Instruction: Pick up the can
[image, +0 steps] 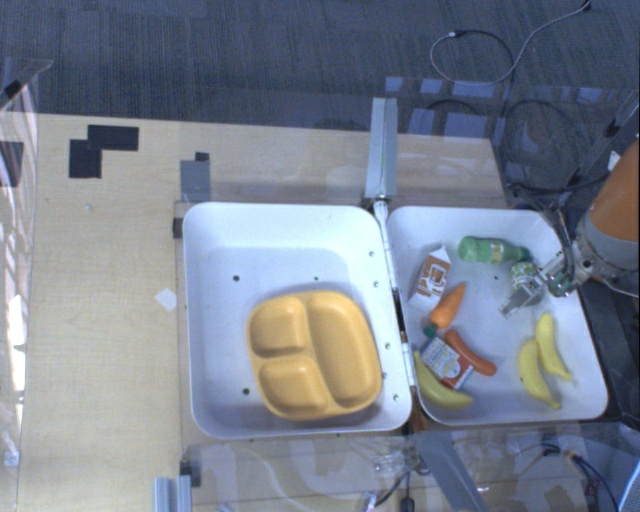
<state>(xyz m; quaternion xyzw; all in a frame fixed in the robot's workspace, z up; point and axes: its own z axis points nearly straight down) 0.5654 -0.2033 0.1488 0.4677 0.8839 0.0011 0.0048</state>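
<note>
The can (447, 360) is small, with a red, white and blue label. It lies on its side in the right bin (500, 410), near the front left, resting against a banana (440, 390) and a carrot (472, 355). My gripper (519, 295) reaches in from the right over the bin's middle right. It is open with nothing between its fingers. It sits apart from the can, up and to the right of it.
The right bin also holds a green bottle (492, 249), a small carton (432, 277), a second carrot (448, 305) and two bananas (545, 360). A yellow divided tray (313, 352) lies in the left bin (215, 300). Cables hang at the back right.
</note>
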